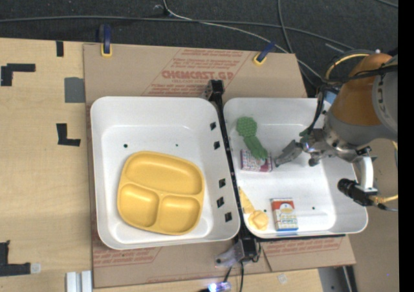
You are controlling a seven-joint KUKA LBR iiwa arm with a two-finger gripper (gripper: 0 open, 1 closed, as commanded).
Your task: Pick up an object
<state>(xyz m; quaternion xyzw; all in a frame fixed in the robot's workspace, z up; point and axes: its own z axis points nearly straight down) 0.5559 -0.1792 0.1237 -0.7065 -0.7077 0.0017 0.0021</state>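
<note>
1. Two shallow white plastic bins are seen side by side on the bench: the left bin point(103, 122) carries a yellow moulded tray with three compartments point(160, 191), and the right bin point(352, 223) carries the small loose objects.
2. In the right bin, a green knobbly brush-like object point(251, 136) is found near the dividing wall, with a small pink-and-white packet point(255, 161) touching its lower end. A red-and-white printed box point(284, 213) lies near the front wall, and a pale yellow piece point(253, 214) is tucked into the front left corner.
3. The grey two-finger gripper point(286, 154) is held low inside the right bin, just beside the packet on its right side — whether contact is made cannot be judged.
4. Nothing is seen between its fingers; whether they are parted or closed cannot be told from this slant.
5. No object is seen lifted; every one rests on a bin floor.
6. The task is therefore judged as not yet accomplished — a grasp and a lift are still required, with the packet or the green object being the likeliest candidates.
</note>
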